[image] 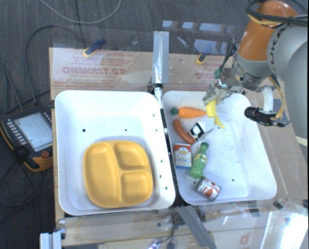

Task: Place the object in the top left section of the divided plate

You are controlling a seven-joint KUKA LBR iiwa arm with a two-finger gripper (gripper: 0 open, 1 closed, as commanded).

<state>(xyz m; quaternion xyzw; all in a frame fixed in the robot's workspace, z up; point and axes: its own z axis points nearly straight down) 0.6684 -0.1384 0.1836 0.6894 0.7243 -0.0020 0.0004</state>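
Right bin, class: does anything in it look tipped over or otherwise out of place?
Yes. The can lies on its side near the front of the right bin, and the green bottle lies tilted beside the small carton. The toys are bunched toward the bin's left half, not set out in order.

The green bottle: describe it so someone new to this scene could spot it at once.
Look in the right white bin, at the cluster of items near its left wall. The green bottle lies tilted just right of the small red-and-white carton and above the red can. It is the only green item there.
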